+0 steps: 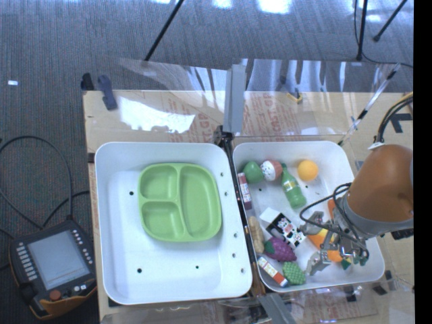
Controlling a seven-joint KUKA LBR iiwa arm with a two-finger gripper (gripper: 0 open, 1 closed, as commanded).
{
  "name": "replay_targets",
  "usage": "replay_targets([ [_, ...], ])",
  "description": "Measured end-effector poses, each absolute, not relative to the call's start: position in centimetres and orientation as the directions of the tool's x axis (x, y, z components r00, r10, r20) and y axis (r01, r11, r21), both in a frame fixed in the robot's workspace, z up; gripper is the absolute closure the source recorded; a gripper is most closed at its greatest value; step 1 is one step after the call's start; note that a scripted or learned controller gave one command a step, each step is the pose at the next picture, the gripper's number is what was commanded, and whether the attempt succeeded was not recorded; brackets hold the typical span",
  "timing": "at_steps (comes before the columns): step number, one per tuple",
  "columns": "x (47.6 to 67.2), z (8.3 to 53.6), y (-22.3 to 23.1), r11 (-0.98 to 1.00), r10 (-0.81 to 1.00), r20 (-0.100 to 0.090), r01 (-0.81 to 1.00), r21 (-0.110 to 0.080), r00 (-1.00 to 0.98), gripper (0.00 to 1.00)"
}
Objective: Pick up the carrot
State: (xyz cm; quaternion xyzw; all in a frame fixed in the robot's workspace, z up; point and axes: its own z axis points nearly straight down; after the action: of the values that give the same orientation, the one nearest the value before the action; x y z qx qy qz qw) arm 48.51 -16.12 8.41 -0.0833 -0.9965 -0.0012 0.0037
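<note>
The orange, tapered plastic carrot (322, 243) lies low in the right-hand shallow white bin (337, 152), near its front right corner, and most of it sits under the metal two-finger gripper (329, 248), so only orange patches peek out around the hardware. Whether that gripper has the carrot pinched or is merely hovering on top of it, I cannot tell (the wrist hides the contact). The grey arm with its orange band (381, 184) leans in from the right, right over the spot. Just left of the carrot sit a black-and-white cow-patterned block (289, 231), a purple bunch of plastic grapes (279, 250) and a small knobbly green piece (293, 273). Further back are a green bottle (292, 190) and a round orange ball (308, 170). Over in the left white bin (121, 174) rests the green three-compartment plate (180, 202), well apart. My read: to do this well, straddle the carrot across its narrow width, close firmly, then lift straight up, clear of the grapes.
</note>
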Motion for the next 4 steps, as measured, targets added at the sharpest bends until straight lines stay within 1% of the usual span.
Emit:
replay_targets([
  [1,48.8,9.6,-16.0,0.987,0.161,0.002,0.161,0.002,-0.987,1.0],
  [2,48.8,23.0,-7.7,0.969,0.248,-0.012,0.248,0.004,-0.969,1.0],
  [3,48.5,18.0,-16.9,0.999,0.045,0.003,0.045,0.002,-0.999,1.0],
  [4,47.9,28.2,-8.8,0.994,0.112,-0.01,0.112,0.002,-0.994,1.0],
])
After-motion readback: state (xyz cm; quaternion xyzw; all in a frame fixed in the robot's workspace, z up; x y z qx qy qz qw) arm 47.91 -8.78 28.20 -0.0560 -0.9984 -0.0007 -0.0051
